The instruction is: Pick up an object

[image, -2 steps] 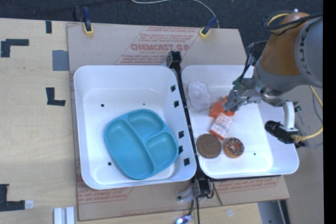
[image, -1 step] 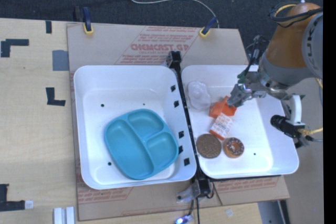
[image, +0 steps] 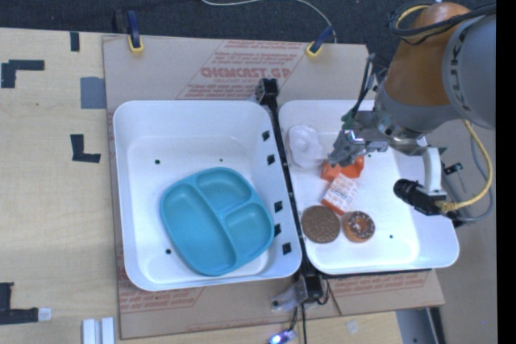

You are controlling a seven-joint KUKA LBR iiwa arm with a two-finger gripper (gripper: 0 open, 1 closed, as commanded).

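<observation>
Camera view from above and at a slant. The gripper [image: 348, 151] hangs over the upper middle of the right bin [image: 419, 250], its dark fingers pointing down onto an orange object [image: 342, 168]; whether the fingers are spread or closed, and whether they actually pinch the orange object, cannot be told, since the gripper body covers the contact. The orange object lies directly under the fingertips, partly hidden by them. Just below it, tilted, lies a small orange-and-white packet [image: 339, 194], touching or nearly touching the orange object. Left of the gripper, near the bin's upper left corner, sits a pale translucent cup-like item [image: 303, 142], hard to make out against the white floor. Toward the bin's lower edge lie two round pieces side by side: a dark brown disc [image: 321, 225] and, just right of it, a smaller brown and orange disc [image: 359, 226]. The grey arm [image: 476, 68] with its orange band [image: 419, 52] enters from the right, above the bin. The left bin [image: 133, 141], adjoining the right one along a dark divider, holds a blue compartment tray [image: 217, 218] lying flat and turned at an angle. Both bins rest on a brown cardboard sheet [image: 234, 72] on the wooden bench [image: 48, 197].
</observation>
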